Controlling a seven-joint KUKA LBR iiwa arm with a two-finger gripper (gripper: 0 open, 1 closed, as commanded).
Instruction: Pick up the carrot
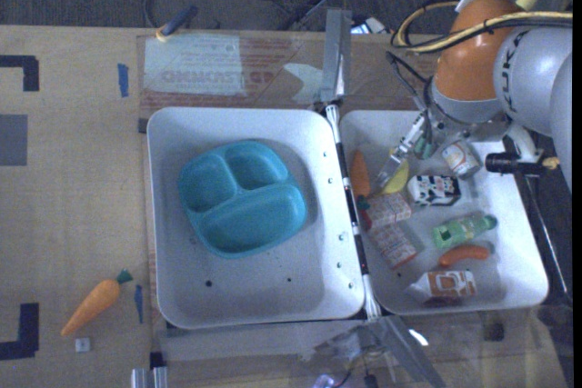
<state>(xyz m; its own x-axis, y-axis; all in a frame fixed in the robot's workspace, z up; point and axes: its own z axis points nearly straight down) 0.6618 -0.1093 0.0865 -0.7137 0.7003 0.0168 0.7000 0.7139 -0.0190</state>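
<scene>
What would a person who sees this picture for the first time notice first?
Probably the blue divided tray, which lies alone in the left bin. Next, the grey arm with its orange band, which reaches in from the right above the right bin, crowded with small food items. A carrot lies on the bench outside the bins, at the lower left.

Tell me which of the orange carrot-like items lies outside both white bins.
The orange carrot with a green top, lying on the wooden bench left of the left white bin. The other two orange pieces lie inside the right white bin.
</scene>
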